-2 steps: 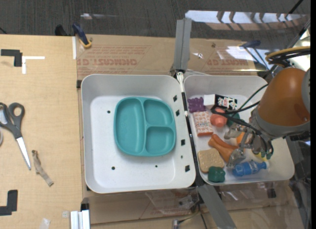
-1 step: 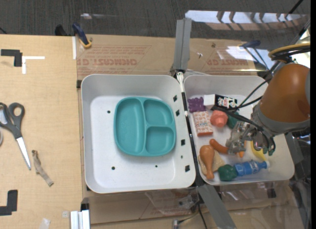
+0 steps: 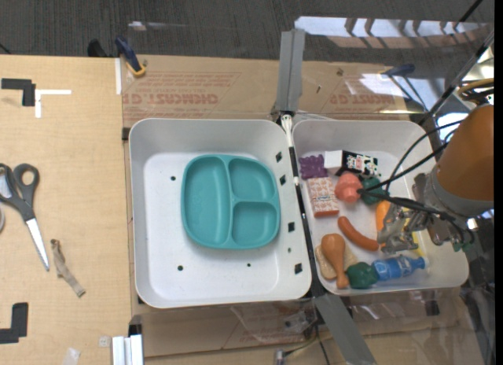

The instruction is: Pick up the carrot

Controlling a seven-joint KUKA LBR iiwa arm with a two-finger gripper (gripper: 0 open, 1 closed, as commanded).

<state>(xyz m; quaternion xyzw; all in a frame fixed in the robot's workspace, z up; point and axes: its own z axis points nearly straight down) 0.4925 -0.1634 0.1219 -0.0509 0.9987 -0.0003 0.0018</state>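
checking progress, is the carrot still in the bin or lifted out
In the bin. The carrot lies in the right bin, partly hidden beside the gripper; whether it's gripped, cannot tell.

Single fixed camera, high above the counter [image 3: 63, 198], looking down at a slant; mid distance, both white bins in frame: left bin [image 3: 149, 222] centred, right bin [image 3: 448, 273] beside it, arm [image 3: 471, 159] entering beyond that bin's right side
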